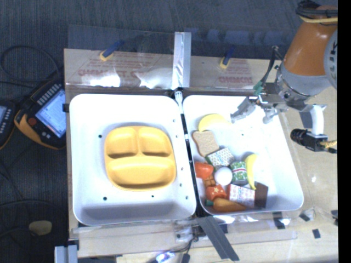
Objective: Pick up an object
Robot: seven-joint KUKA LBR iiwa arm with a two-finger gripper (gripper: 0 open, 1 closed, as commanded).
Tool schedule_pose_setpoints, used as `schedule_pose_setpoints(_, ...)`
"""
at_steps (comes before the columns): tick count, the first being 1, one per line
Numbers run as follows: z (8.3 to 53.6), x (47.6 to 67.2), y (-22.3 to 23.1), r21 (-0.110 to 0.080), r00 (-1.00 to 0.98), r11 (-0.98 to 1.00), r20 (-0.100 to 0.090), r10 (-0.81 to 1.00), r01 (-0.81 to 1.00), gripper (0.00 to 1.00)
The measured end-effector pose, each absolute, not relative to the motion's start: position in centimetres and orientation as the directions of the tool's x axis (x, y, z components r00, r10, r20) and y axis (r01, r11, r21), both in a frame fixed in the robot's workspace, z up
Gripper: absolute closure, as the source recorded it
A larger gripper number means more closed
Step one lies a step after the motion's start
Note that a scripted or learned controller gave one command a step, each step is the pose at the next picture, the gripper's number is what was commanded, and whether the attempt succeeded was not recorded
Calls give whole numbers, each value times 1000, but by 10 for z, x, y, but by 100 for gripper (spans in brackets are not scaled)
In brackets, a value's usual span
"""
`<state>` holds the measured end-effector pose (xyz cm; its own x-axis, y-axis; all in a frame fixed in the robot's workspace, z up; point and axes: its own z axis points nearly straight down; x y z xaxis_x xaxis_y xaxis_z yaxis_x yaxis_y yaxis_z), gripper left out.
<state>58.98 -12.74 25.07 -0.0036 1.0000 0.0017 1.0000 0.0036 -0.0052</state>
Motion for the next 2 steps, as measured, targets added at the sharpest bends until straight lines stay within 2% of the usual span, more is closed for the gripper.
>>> schedule_pose_setpoints(1,101,567,-185,13,-128,128,-6,992,992,0)
schedule_pose_setpoints(2,90,523,-180,16,-272,272,-11,962,962,0)
